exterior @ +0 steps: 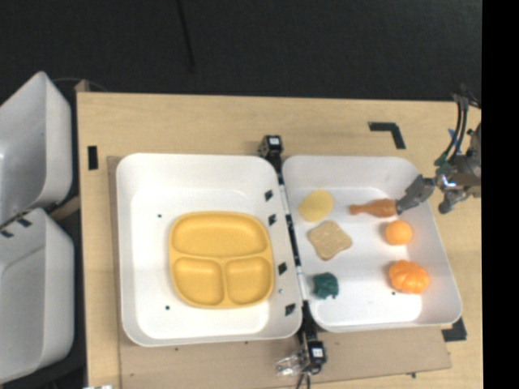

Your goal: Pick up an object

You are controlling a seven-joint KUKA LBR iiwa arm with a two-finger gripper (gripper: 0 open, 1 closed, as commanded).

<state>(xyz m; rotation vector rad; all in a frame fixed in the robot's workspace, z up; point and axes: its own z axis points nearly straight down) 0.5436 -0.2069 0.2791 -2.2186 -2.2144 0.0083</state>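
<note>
Drumstick (373,209): lies in the right bin (357,318), upper part, near the orange ball (397,232).
Gripper (432,194): fingers spread apart, empty, over the bin's right rim, one fingertip just beside the drumstick.

Drumstick (373,209), orange-brown, flat in rt bin (357,318), top rt, nr orange ball (397,233)

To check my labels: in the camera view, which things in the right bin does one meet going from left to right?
Green toy → yellow round piece → toast slice → drumstick → small orange ball → pumpkin.
</note>
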